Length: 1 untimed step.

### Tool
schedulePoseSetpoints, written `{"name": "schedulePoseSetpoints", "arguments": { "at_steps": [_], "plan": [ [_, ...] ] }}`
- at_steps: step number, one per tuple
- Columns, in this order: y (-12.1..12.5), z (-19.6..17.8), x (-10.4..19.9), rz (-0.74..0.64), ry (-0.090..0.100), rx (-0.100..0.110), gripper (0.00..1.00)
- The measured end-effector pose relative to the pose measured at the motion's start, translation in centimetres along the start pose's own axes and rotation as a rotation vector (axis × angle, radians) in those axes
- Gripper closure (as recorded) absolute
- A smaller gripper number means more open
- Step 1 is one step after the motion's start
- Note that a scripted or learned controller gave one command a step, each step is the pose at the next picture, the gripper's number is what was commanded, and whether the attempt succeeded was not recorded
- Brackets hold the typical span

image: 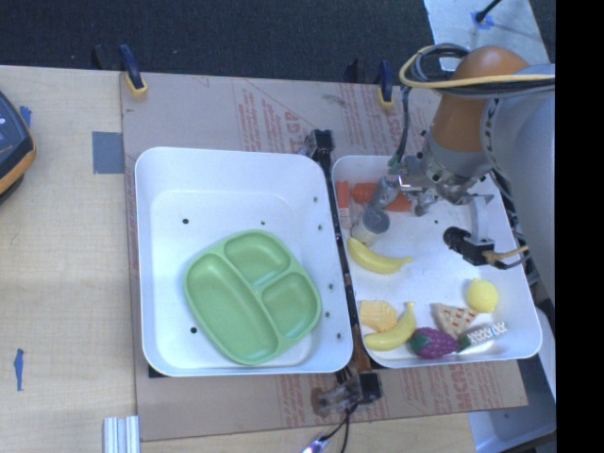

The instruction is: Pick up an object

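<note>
The grey arm's two-finger gripper [375, 219] hangs low over the far left corner of the right-hand shallow white bin [525, 343]. Its tip is a grey blur, so I cannot tell whether it is spread or closed, and nothing can be seen held in it.

Just nearer than the tip, by the bin's left wall, lies a curved, glossy yellow plastic banana [377, 257] with pointed ends, flat on the floor and apart from the gripper. A small orange-red block [344, 194] sits in the bin's far left corner, beside the tip.

Along the bin's near wall are a second yellow banana [392, 332], an orange ridged piece [377, 313], a purple grape bunch [431, 343] and a tan wedge slice [453, 317]. A yellow lemon [481, 295] lies near the bin's right wall. Left of this bin, the other white bin [151, 173] holds a pale green divided plate [252, 295].
</note>
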<state>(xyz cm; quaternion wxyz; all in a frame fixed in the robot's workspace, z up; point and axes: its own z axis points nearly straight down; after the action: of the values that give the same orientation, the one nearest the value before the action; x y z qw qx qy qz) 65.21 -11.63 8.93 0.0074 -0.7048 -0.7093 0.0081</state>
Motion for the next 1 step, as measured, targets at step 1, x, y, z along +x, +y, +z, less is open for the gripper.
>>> {"name": "schedulePoseSetpoints", "arguments": {
  "at_steps": [1],
  "plan": [
    [0.01, -0.01, 0.47, 0.000, 0.000, 0.000, 0.00]
  ]
}}
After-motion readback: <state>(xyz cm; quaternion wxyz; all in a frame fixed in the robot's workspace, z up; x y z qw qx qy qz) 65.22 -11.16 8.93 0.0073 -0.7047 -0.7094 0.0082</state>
